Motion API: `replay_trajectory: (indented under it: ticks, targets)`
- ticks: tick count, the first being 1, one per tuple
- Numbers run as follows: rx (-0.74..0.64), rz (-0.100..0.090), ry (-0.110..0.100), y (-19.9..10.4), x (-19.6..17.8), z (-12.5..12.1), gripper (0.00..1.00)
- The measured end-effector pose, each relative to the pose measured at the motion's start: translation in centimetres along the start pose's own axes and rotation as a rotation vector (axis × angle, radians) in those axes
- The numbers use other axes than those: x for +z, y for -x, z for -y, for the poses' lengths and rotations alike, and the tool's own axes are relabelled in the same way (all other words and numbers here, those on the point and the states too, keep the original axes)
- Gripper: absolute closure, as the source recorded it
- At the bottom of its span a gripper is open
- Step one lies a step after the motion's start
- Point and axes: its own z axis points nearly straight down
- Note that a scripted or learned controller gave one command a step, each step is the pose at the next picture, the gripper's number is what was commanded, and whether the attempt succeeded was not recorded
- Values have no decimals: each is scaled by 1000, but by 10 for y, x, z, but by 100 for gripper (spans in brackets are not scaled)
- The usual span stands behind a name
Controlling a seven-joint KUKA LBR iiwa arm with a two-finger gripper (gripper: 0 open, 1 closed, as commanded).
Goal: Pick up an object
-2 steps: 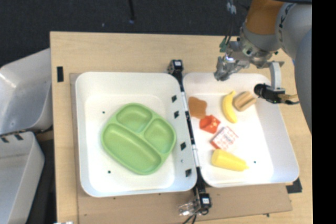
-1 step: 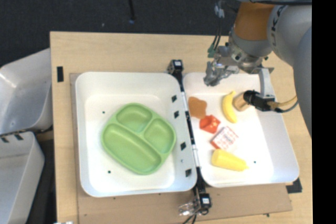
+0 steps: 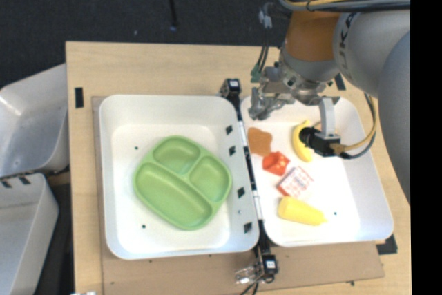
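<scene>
we see the gripper (image 3: 266,106) low over the far left corner of the right bin (image 3: 359,217), close to the divide between the two bins. whether the jaws are released or clenched we cannot tell, and nothing shows between them. just in front of the gripper lies a brown piece (image 3: 260,141), near but apart from it. beside that sits a red piece (image 3: 275,163), then a red-and-white packet (image 3: 295,182) and a yellow block (image 3: 300,211) toward the near edge. a banana (image 3: 300,141) lies under the arm's cable, to the right of the brown piece. the left bin (image 3: 110,231) on the desk (image 3: 83,65) holds a green divided plate (image 3: 182,182).
</scene>
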Motion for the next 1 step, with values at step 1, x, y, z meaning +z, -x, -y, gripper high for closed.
replay_trajectory:
  ticks: [1]
  targets:
    - [0,0,-1,-47,-9,16,100]
